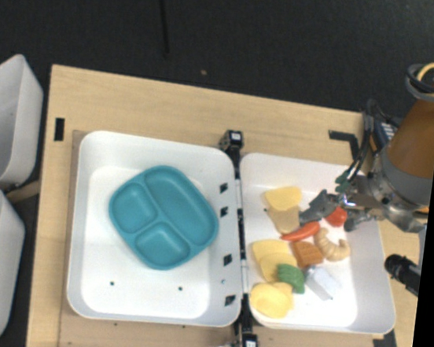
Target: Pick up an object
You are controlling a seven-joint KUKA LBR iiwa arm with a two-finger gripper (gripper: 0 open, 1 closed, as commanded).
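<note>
Arm (415, 147), grey with orange band, enters from 3 o'clock and rises over the right bin's 2 o'clock corner.

Surface (170, 107): pale wood board, carries both bins side by side.

Left bin (85, 270): white, shallow. Holds a teal divided plate (164, 216) with three compartments, lying flat near the bin's centre, turned a little askew.

Right bin (367, 300): white, shallow. Contents are clustered in its 9 o'clock half, largest first:
- yellow block (268, 255) at 8 o'clock, just beside the bin's inner wall
- yellow round piece (272, 299) at 7 o'clock, near the front rim
- yellow wedge (283, 197) at 10 o'clock
- orange-red long piece (299, 233) near centre, lying slantwise below the wedge
- beige curled piece (336, 246), just at 3 o'clock of the long piece
- brown piece (307, 254), touching the beige one
- pale translucent piece (323, 284) at 6 o'clock of the cluster
- green piece (291, 275), resting against the yellow block
- small red piece (339, 218) at 12 o'clock of the beige piece

Gripper (337, 210): low over the bin's 12 o'clock area. Fingers stand released, spread apart, one toward the yellow wedge, the other toward 3 o'clock. Small red piece lies between them; contact cannot be told.
</note>
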